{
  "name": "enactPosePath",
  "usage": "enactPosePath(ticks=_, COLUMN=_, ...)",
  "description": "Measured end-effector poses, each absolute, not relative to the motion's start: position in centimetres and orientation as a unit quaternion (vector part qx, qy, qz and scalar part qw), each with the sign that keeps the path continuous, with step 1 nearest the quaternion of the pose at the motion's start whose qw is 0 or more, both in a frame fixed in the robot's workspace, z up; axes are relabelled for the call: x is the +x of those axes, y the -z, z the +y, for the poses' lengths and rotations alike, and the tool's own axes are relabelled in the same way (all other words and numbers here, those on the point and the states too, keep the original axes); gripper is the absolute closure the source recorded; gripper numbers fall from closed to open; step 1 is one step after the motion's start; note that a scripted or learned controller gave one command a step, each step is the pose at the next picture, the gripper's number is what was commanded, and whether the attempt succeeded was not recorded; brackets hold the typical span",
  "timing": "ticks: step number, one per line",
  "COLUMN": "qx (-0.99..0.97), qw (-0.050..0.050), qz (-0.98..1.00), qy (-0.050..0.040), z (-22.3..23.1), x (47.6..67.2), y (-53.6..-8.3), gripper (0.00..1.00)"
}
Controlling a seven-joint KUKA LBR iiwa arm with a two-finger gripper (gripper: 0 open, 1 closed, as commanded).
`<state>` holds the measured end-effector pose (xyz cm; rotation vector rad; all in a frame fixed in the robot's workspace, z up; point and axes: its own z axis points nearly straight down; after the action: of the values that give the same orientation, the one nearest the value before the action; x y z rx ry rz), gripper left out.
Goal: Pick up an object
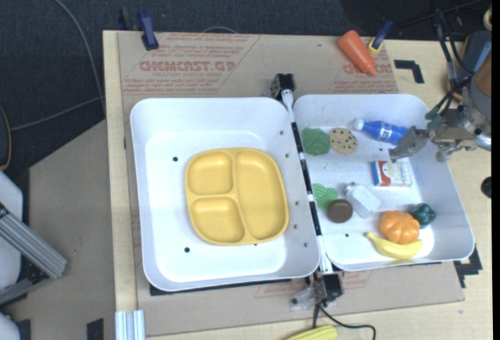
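The right bin [445, 190] holds several small objects. Along its far side lie a green leaf-shaped piece [316, 141], a round cookie [342, 141] and a blue bottle [383, 130]. A red, white and blue box [391, 173] lies in the middle. Nearer the front are a white piece [362, 198], a brown disc [339, 210], an orange pumpkin [400, 226], a banana [394, 247] and a dark green piece [423, 213]. My gripper [426, 148] hangs over the bin's right side, just right of the bottle and above the box. It is open, with nothing between its fingers.
The left bin [156, 174] holds a yellow divided plate [234, 195]. An orange object [358, 51] lies on the bench behind the right bin. A blue clamp [146, 30] stands at the bench's far left corner. Cables hang at the far right.
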<state>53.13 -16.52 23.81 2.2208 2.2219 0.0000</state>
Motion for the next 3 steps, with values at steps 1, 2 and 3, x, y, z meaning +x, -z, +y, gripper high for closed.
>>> enactPosePath(ticks=1, qx=0.707, qw=0.0, qz=0.707, qy=0.0, z=-17.6, x=62.8, y=-16.9, gripper=0.0)
enactPosePath(ticks=2, qx=0.707, qw=0.005, qz=0.707, qy=-0.0021, z=-15.0, x=65.8, y=-10.4, gripper=0.0)
enactPosePath(ticks=3, qx=0.707, qw=0.002, qz=0.707, qy=-0.0003, z=-21.1, x=66.7, y=-13.9, gripper=0.0)
